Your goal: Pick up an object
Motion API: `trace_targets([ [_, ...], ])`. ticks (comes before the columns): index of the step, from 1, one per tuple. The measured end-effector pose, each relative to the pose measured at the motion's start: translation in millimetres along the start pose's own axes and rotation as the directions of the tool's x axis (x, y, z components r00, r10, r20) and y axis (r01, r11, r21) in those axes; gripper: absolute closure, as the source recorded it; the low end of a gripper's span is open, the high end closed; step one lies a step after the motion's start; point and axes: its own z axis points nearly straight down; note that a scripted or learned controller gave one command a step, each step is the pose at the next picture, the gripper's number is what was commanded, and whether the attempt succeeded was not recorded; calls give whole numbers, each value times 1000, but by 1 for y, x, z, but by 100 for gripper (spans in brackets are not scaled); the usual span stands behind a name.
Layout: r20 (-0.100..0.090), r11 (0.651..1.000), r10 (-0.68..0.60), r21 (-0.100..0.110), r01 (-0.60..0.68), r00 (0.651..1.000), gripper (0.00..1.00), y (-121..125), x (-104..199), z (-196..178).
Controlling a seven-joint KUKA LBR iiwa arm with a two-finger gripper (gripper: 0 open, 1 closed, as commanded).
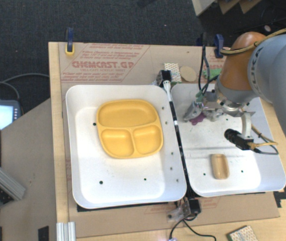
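My gripper (197, 112) is low in the far left part of the right bin (263, 182), under the orange-banded wrist. A small purple object (198, 119) lies right at the gripper's tip, partly hidden by it; contact between them cannot be made out. A tan cylinder-shaped object (219, 165) lies in the near middle of the right bin, well clear of the gripper. A yellow divided plate (130, 127) rests in the left bin (83, 174).
The ridge between the two bins (177, 139) runs just left of the gripper. On the bench behind the bins are a round tan disc (188, 74), a small checkered tag (171, 68) and something green (213, 74) beside the arm.
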Motion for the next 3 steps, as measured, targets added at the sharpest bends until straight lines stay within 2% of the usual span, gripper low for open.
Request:
trace_targets([
  [1, 2, 1000, -1, -11, 1, 1000, 100, 3, 1, -17],
  [2, 2, 1000, -1, -10, 1, 1000, 0, 2, 1, -17],
  [3, 2, 1000, -5, -12, 5, 1000, 0, 40, -9, -6],
])
